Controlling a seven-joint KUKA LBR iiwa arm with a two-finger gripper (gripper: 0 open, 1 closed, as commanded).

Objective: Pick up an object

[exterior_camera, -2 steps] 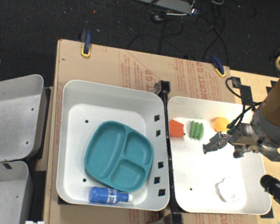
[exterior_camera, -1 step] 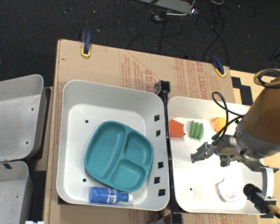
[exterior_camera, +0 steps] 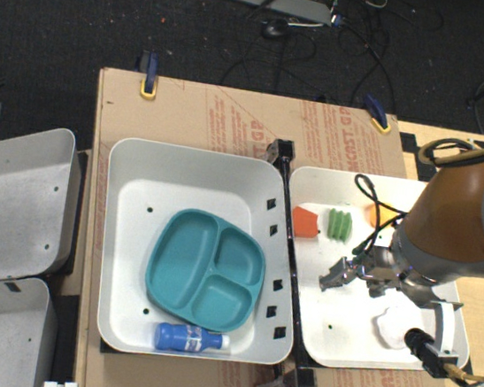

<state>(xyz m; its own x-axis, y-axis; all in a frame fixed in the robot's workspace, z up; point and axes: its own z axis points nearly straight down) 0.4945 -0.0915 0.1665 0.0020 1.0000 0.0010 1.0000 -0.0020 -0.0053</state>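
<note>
My gripper (exterior_camera: 356, 283) hangs over the middle of the right bin (exterior_camera: 328, 343), open, with bare white bin floor between its fingers. An orange block (exterior_camera: 306, 223) and a green ridged piece (exterior_camera: 339, 224) lie at the back of that bin, up and left of the gripper. A small orange item (exterior_camera: 373, 214) sits behind them, partly hidden by the arm's cable. A white object (exterior_camera: 388, 329) rests near the bin's front right, below the wrist. In the left bin (exterior_camera: 123, 216) lie a teal divided plate (exterior_camera: 206, 271) and a blue bottle (exterior_camera: 188, 339).
The arm's orange band (exterior_camera: 459, 210) covers the right bin's right side. A black divider (exterior_camera: 287, 239) runs between the bins. Cardboard (exterior_camera: 209, 112) lies under both bins, held by clamps (exterior_camera: 149, 77) at the back. Grey trays (exterior_camera: 9, 200) sit at the far left.
</note>
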